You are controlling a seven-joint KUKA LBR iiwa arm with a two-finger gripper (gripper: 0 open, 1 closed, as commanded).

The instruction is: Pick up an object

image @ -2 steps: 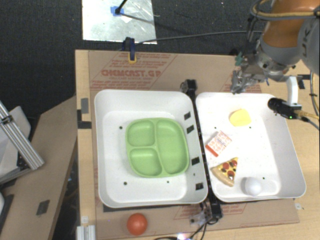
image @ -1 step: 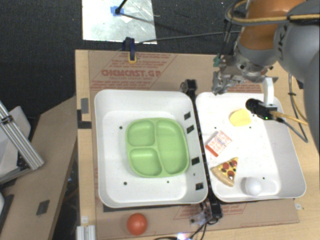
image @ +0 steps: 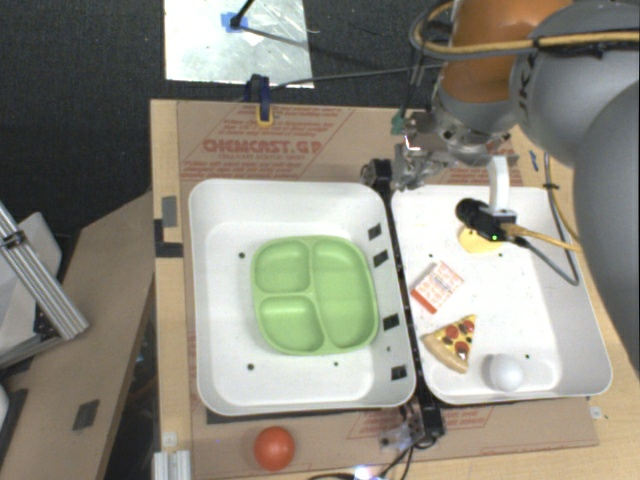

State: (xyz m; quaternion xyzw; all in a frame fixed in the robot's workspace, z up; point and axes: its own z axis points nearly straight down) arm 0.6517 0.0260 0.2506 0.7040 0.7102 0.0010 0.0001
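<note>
- Over the far rim where the two bins meet, the gripper (image: 405, 173) is hanging from the grey arm (image: 585, 78), which is reaching in from the right with its orange band (image: 495, 18) facing the camera.
- From this angle the gripper is showing as a dark tangle of metal, so I cannot tell whether it is spread or pressed together. Nothing is visibly sitting in it.
- The right bin (image: 590, 358) is holding four loose things, all well apart from the gripper.
- A yellow piece (image: 475, 242) is lying nearest the gripper, towards the far side of the bin. It is partly covered, and it is possibly a flat toy.
- A red-and-white packet (image: 437, 286) is lying tilted near the middle of the bin, close to the divider.
- A pizza slice (image: 452, 341) is resting nearer the front, its point aiming towards the left.
- A white ball (image: 505, 372) is sitting just beside the slice, at the front wall.
- The left bin (image: 215, 268) is carrying a green divided plate (image: 315, 293), which is lying flat in its middle.
- An orange ball (image: 274, 447) is resting on the cardboard-covered surface (image: 200, 148), outside the bins and in front of the left one.
</note>
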